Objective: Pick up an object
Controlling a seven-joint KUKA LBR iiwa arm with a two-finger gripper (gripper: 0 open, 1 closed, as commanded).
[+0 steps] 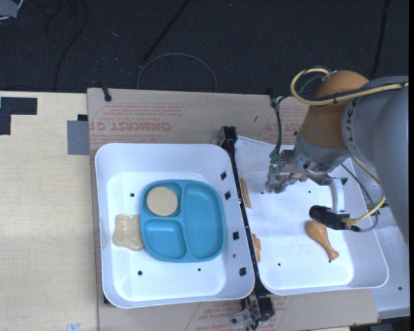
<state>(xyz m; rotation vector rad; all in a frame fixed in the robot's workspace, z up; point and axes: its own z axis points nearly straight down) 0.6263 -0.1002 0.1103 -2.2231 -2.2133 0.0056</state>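
The grey robot arm's hand [281, 179], its grip impossible to judge, hangs over the right white bin [290, 271] near a tan plastic drumstick [321, 238].

Grey arm [372, 116] reaches in from right; pincer [279, 178] pointing down.

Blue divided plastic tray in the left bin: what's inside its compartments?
The blue divided plastic tray holds one round tan cracker-like disc in its upper-left compartment. The other compartments show bare blue plastic; whatever lies beneath the tray is covered.

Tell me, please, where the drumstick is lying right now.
The drumstick lies in the right bin, toward its right side, below and right of the claw.
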